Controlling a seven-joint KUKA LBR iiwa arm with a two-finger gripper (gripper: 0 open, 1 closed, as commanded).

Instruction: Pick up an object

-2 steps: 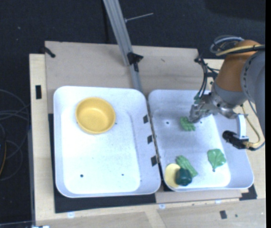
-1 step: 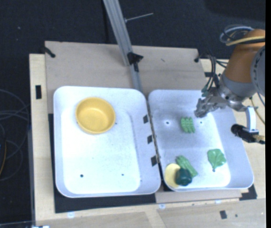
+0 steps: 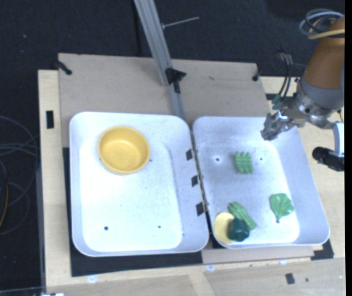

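Counting from the divider between the two white bins, we see one yellow bowl in the left bin. The right bin holds five things: one ridged green block, one green leafy piece, one green strip, one dark teal ball, one yellow piece. Our gripper hangs over that bin's far right corner, holding nothing; we cannot tell its finger state.

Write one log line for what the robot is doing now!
hand: above right bin, far edge | holding: nothing seen | yellow bowl: left bin
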